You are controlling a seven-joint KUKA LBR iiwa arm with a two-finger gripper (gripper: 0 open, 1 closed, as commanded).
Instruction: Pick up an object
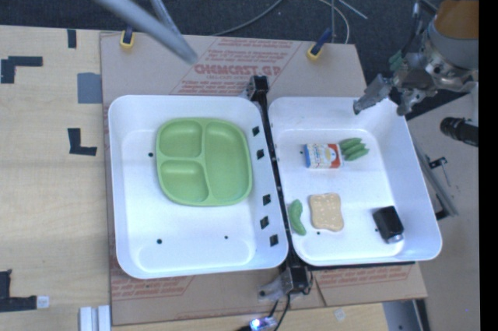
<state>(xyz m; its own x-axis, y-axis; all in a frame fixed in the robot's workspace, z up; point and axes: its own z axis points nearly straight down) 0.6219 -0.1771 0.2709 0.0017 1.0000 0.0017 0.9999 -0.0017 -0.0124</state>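
The desk [47, 166] is pale wood with dark tape marks on its left part. A brown cardboard sheet [233, 65] with red printing lies flat on it. On the sheet sit two shallow white bins side by side, touching: the left bin [128, 189] and the right bin [416, 197].

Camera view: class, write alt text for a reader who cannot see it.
The robot's claw hovers over the right bin's far corner; that bin holds a small carton, toast, two green vegetables and a black block. The left bin holds a green divided plate.
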